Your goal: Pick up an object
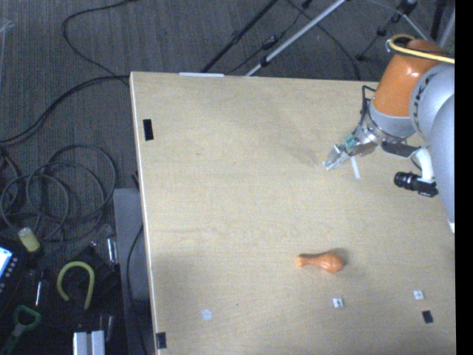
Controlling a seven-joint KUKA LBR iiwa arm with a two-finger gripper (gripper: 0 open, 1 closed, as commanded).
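Note:
An orange, pear-shaped object (321,262) lies on its side on the light wooden tabletop (236,198), toward the front right, narrow end pointing left. My gripper (343,163) hangs over the table's right part, well behind the object and slightly right of it. Its two pale fingers (355,170) are spread apart with nothing between them. The grey arm with its orange band (405,80) comes in from the upper right.
The table's left edge (140,198) drops to a floor with cables, a green hook and tools. Tripod legs (310,21) cross behind the far edge. Small markers (338,302) and a black tag (148,129) lie flat on the tabletop.

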